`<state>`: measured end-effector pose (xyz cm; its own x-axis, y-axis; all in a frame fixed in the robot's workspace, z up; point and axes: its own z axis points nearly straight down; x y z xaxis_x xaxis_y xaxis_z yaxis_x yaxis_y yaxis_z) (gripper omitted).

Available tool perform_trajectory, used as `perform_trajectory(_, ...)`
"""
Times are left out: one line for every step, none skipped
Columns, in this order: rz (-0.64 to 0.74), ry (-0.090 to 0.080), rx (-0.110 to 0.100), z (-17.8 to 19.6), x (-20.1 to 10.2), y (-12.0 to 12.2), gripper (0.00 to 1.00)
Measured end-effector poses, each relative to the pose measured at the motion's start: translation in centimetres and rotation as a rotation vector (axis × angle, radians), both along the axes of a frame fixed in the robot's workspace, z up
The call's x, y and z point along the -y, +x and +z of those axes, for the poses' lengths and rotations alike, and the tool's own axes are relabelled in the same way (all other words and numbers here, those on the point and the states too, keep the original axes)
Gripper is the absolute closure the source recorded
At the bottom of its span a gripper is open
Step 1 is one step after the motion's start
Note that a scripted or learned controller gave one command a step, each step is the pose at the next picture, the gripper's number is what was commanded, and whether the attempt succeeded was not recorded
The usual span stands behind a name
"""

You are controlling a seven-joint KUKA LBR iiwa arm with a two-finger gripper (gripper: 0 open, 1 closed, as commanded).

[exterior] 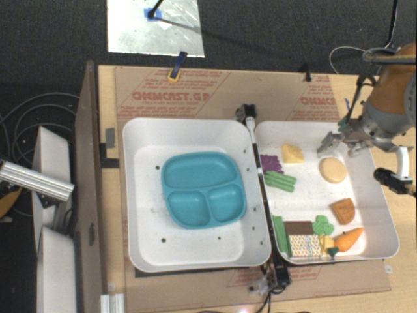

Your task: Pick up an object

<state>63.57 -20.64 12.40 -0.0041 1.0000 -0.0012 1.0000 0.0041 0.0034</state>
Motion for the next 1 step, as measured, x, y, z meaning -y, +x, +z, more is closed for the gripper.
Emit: perform_trajectory(-0.003,0.000,-0.003,-1.40,-0.01,-2.40,0.00)
